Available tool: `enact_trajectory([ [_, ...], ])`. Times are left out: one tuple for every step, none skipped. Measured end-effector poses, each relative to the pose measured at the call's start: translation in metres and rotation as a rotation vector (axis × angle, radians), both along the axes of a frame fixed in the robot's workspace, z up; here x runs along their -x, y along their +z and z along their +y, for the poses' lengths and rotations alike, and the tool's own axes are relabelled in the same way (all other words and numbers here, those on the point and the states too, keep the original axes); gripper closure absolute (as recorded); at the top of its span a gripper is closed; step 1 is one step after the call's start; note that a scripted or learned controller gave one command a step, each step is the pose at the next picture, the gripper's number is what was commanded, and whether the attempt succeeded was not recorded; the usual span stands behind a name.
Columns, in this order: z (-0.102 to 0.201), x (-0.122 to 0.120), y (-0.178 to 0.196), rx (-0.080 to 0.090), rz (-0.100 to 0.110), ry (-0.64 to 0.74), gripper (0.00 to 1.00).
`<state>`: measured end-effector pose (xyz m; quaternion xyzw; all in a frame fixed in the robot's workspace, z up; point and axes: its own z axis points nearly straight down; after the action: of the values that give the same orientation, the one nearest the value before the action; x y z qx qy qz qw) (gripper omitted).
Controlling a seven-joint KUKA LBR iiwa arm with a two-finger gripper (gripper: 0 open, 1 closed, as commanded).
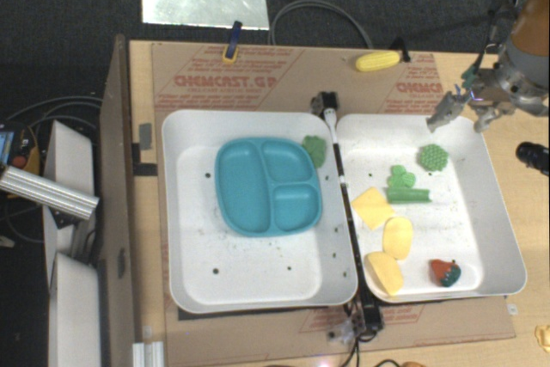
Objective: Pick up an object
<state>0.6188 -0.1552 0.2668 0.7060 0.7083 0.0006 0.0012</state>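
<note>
End effector [461, 110]: open, nothing between fingers. It hangs over the far right corner of the right bin [503, 211], two fingers spread apart, tips pointing down toward the bin floor. Arm enters from view right.

Candidate objs, all in the right bin, positions rel. to end effector:
- Green knobbly ball [433, 157]: nearest, just below and slightly left of fingertips in the view. Appears to lie on the bin floor, apart from the other items.
- Green block piece [405, 186]: further toward the near side and left, beyond the ball.
- Yellow pieces [383, 241]: three, clustered, well toward the near side and left; two appear to touch.
- Red piece with green top [445, 272]: far from end effector, near the front wall.

Left bin holds a blue divided plate [267, 186] w/ a small green item [314, 149] at its far right edge; well left of end effector. A yellow item [376, 60] lies on the bench behind the bins.

Handling est. (judgement): objs look like toy plastic food, so light, rigid or slightly yielding, not fragile. The ball is the best pick: isolated, closest. Textured surface should aid grip, but round shape may roll or squirt out if pinched off-centre. Take hold across its widest part, fingers straddling the middle. Avoid the yellow cluster: neighbours may block finger entry.
</note>
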Motion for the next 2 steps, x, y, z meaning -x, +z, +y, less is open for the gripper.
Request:
enact_trajectory([
  [-0.046, -0.026, -0.075, 0.001, 0.005, -0.004, 0.0],
  [-0.042, -0.051, -0.137, 0.0, 0.001, 0.003, 0.0],
])
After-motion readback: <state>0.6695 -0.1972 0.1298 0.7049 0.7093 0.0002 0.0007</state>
